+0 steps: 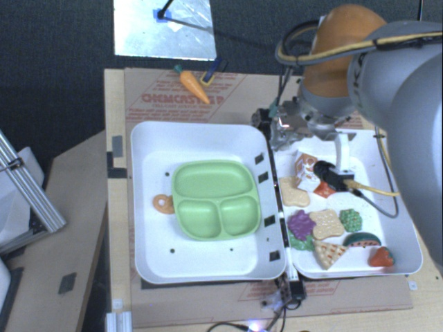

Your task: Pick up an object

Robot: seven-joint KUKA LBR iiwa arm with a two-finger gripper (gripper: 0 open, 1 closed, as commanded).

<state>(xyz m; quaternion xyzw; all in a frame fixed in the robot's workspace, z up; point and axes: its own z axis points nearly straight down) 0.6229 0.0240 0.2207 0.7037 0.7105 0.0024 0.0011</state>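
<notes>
I am seeing the gripper (pixel 279 131) hanging over the far left corner of the right bin (pixel 398 185), and I am not able to tell whether it is spread or pressed together. The things to pick are lying in that bin: a small carton (pixel 305 168) nearest, then a cracker (pixel 295 194), purple grapes (pixel 300 225) and toast (pixel 327 223). I am judging the carton the easiest target, so I am planning to centre over it and descend straight, avoiding the bin wall and the cracker just beside it.
</notes>
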